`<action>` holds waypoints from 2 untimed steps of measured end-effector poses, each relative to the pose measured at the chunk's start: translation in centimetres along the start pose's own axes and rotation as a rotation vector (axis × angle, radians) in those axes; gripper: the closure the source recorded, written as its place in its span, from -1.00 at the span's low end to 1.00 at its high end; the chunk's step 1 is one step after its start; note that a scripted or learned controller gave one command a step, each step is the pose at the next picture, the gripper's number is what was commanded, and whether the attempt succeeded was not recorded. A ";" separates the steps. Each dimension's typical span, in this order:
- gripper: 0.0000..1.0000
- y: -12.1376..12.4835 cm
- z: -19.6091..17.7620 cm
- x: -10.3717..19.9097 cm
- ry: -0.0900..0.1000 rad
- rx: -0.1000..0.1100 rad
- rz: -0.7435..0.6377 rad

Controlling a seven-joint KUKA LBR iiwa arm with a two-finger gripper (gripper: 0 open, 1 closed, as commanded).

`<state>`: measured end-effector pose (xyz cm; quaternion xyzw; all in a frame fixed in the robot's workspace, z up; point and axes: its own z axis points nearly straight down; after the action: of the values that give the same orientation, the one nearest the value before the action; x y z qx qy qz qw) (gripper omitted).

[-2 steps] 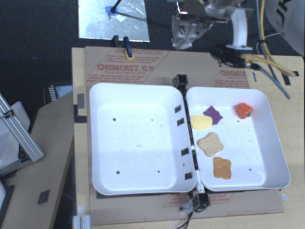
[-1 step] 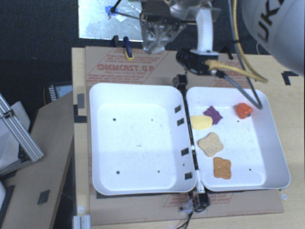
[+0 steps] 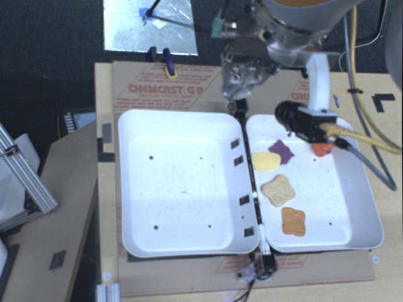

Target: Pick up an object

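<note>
Below me sit two shallow white plastic bins, smooth and glossy with rounded corners: the left bin (image 3: 176, 181) and the right bin (image 3: 340, 194), touching along a middle seam on a tan cardboard sheet (image 3: 165, 88) printed in red. My arm (image 3: 302, 17), grey with an orange band, hangs over the bins' far edge, and my claw (image 3: 238, 93) points down just above the seam; whether it is spread or pinched I cannot tell. In the right bin, near the seam, lie a lumpy beige biscuit shape (image 3: 278, 190), an orange-brown waffle piece (image 3: 293, 221) with its long axis running near to far, a smooth yellow oval (image 3: 266, 162) lying crosswise, and a ragged purple scrap (image 3: 281, 150) touching it.
</note>
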<state>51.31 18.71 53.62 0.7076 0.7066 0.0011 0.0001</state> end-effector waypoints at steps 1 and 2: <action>1.00 3.6 0.2 5.0 0.000 0.000 -0.009; 1.00 -0.3 0.1 3.2 0.000 0.001 -0.008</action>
<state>50.98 21.95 53.55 0.7049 0.7093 0.0005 -0.0002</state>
